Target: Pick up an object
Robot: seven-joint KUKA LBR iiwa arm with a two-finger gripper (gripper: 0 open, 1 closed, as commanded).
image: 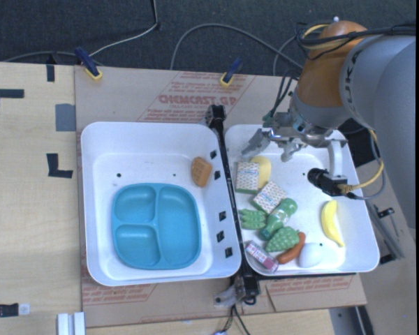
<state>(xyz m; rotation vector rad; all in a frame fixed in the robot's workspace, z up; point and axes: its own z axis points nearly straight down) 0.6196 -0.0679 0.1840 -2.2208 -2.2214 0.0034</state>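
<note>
Right bin (366, 253): toys crowd left and front parts, bare floor at back right around gripper (274, 145). Left bin (98, 187): blue divided tray (156, 225) takes most of floor, bread piece (201, 171) near divider. Toys look like smooth plastic: curved banana (331, 222), bumpy green pieces (281, 237), white egg (310, 255). Arm enters from right, wrist angled down over right bin's back edge. Fingers spread, nothing between them, above yellow lemon (262, 166).
</note>
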